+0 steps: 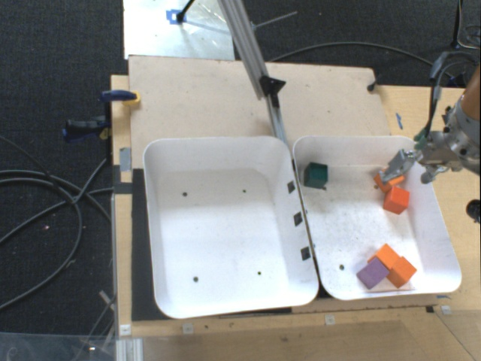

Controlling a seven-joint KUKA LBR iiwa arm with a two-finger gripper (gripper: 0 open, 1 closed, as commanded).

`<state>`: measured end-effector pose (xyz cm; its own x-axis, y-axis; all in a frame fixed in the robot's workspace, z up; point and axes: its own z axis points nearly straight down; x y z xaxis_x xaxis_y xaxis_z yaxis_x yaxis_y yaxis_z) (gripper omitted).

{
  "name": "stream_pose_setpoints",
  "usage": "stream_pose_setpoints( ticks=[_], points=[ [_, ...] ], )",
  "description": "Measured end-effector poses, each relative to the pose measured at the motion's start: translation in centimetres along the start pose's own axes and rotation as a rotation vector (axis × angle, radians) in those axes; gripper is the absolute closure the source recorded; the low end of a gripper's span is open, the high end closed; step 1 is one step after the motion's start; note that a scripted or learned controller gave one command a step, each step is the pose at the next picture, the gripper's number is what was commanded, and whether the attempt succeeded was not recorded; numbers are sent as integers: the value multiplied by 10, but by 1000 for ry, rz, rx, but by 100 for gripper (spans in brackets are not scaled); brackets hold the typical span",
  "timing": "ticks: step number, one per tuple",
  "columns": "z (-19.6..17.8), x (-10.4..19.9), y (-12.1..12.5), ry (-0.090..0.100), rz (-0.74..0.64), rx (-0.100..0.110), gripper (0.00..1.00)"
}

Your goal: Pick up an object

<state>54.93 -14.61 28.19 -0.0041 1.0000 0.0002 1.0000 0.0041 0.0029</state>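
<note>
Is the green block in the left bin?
No, the green block sits in the right bin, near its upper-left corner beside the divider.

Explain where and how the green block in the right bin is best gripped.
Grip the green block across two opposite flat sides, coming straight down from above. It probably suits this: it stands alone near the right bin's far left corner, apart from the other blocks.
</note>
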Motion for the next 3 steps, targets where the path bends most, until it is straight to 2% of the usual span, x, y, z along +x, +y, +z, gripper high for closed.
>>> stream_pose_setpoints(
  ticks=[1,2,3],
  points=[
    [169,-38,-51,1,5,9,0],
    [193,54,-7,4,-10,0,0],
    [190,58,72,-1,-5,-6,0]
  ],
)
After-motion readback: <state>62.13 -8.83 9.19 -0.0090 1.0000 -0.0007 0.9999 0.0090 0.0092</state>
